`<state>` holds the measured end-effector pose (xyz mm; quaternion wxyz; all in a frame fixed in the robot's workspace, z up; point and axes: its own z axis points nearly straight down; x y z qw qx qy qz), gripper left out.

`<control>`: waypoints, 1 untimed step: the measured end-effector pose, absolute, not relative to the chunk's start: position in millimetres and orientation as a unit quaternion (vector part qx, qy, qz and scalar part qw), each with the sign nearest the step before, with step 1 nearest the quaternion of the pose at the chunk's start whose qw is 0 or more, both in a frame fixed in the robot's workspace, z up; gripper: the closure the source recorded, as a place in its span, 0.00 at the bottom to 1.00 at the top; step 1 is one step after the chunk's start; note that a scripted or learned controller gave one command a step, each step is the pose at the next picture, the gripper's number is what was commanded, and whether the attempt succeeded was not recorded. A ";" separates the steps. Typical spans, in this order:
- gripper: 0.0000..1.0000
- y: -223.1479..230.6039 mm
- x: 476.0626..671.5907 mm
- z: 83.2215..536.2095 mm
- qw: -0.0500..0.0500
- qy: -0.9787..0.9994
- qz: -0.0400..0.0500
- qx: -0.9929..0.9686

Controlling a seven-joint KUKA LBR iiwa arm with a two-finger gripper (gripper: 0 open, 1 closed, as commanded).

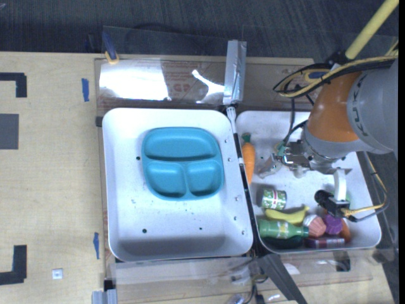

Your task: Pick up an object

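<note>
1. Right, your gripper [286,158] sits low over the right bin [370,189]; finger state can't be told.
2. Nearest: orange carrot [248,160], green-labelled can [274,199], label unreadable.
3. Banana [286,215], green bottle [283,230] lie along the front wall.
4. Left bin [120,170] holds a blue divided tray [183,161].

The grey arm with the orange band [354,116] is cut off by the right edge of the view, and its bulk covers the upper right part of the right-hand shallow white bin [367,233]. The two-finger gripper [288,158] beneath it reads as a blur of metal parts, so the fingers cannot be made out separately. The small purple and pink items [329,225] in the bin's lower right corner are too crowded to identify. The green bottle [283,230] lies partly under the yellow banana-shaped toy [286,214].
</note>
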<state>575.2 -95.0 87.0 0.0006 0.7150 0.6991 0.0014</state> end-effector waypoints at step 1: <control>0.00 -105.0 607.4 103.1 0.002 0.766 0.001 0.643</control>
